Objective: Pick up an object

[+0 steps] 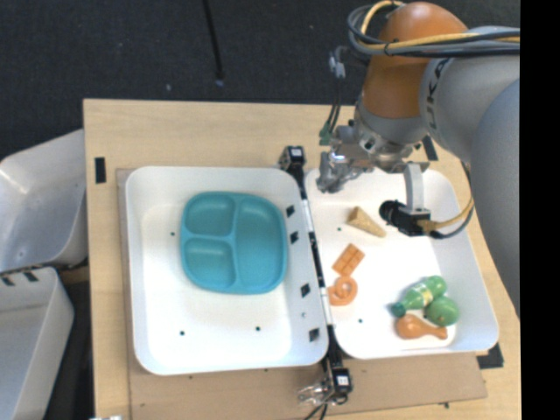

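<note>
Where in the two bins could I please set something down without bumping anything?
Free: the left bin all around the teal tray, widest along its near edge. Crowded: the right bin, with gripper, wedge, orange pieces and toy vegetables.

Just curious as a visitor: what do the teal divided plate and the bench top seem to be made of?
The teal plate looks like moulded plastic: one even colour, rounded compartments, a soft sheen. The bench top looks like pale wood or wood laminate, matt and faintly grained; which one is unclear.
</note>
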Action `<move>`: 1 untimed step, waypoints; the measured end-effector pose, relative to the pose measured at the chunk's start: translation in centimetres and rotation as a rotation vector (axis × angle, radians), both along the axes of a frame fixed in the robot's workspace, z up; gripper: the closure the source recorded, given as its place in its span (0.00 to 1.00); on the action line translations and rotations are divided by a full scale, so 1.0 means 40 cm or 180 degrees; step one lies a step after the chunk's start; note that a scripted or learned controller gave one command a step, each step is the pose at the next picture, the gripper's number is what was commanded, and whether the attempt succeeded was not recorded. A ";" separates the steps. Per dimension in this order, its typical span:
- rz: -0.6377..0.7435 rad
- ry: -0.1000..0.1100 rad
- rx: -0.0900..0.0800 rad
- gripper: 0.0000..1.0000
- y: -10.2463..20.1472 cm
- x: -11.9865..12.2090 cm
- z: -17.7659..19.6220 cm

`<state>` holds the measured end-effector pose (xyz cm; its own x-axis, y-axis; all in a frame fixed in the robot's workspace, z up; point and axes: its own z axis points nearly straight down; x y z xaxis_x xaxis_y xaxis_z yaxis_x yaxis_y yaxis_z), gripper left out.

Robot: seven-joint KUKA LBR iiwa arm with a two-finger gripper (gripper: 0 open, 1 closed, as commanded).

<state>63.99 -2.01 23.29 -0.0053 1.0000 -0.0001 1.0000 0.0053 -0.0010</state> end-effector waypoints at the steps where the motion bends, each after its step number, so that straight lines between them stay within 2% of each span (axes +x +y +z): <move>1: 0.0001 -0.0002 0.0001 1.00 0.134 -0.020 -0.019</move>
